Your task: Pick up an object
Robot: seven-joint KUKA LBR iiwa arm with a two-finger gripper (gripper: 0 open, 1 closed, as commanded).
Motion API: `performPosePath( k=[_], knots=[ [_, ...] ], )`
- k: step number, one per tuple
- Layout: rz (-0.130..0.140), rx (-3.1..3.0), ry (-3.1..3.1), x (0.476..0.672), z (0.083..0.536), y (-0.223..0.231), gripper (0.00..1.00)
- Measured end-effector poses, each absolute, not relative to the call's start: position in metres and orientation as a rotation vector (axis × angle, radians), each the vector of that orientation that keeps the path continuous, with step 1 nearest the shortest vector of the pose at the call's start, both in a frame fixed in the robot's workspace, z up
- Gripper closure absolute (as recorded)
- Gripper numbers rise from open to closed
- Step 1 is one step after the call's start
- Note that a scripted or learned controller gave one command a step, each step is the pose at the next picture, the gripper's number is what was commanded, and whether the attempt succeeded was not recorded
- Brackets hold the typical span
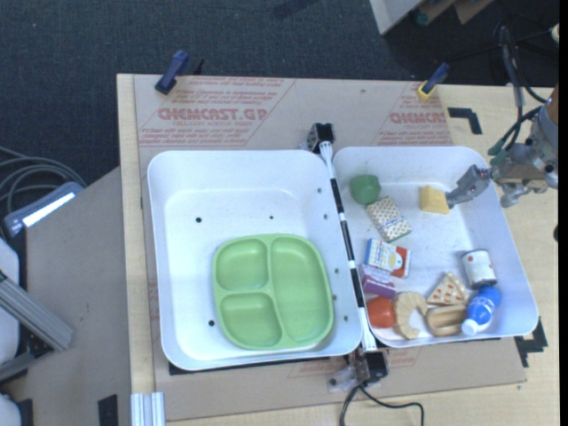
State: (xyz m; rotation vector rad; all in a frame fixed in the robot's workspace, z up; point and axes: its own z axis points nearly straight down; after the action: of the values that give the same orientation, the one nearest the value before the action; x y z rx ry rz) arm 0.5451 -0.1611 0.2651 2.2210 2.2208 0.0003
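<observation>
Gripper near right bin rim, perhaps open

We see the arm cut off by the picture's right edge, and its gripper is too small and blurred for us to tell how it stands. In the right bin's near corner, the items overlap, so we cannot tell what several are.

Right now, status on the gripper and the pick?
Gripper low over right bin, by the yellow block. Nothing seen held. Other items crowd the bin's near end; green tray sits in left bin.
</observation>
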Motion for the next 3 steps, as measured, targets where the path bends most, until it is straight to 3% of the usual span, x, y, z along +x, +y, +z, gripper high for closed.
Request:
performPosePath(
  k=[1,2,3],
  knots=[
    [-0.001,2.221,2.223,0.570,0.097,-0.116,0.00],
    [-0.001,2.223,2.223,0.549,0.084,-0.104,0.00],
    [0.001,2.220,2.220,0.596,0.164,-0.138,0.00]
  ],
)
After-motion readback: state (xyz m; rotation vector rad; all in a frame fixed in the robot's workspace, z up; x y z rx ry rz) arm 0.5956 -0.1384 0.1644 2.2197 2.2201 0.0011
